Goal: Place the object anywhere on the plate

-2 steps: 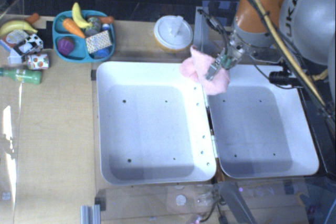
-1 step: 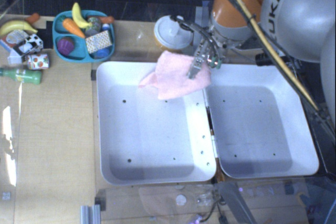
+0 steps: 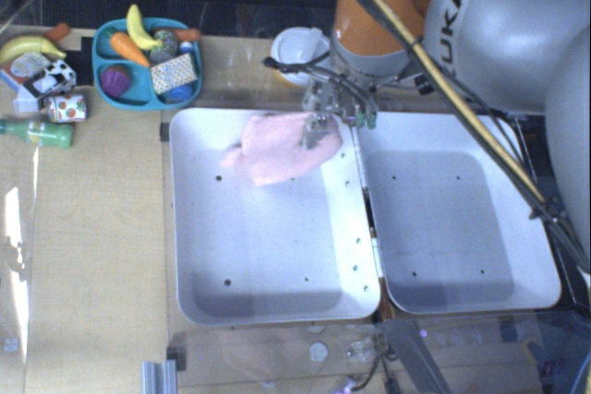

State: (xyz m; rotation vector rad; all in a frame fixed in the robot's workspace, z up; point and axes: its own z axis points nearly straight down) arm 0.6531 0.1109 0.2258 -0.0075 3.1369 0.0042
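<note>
Pink cloth (image 3: 277, 154) crumpled in far right part of left bin (image 3: 268, 291), near the divider. Gripper (image 3: 319, 132) down at cloth's right end, touching or just above it; contact hard to judge from this slant. Whether the tool is apart, together or gripping cloth: cannot tell, tip blurred and partly masked by wrist hardware. Right bin (image 3: 462, 281) alongside, its far edge hidden under arm (image 3: 499, 23). Blue divided plate (image 3: 148, 65) far left on bench, holding toy food: banana, carrot, others too small to name. White cup (image 3: 300, 51) behind bins, partly covered by orange band.
</note>
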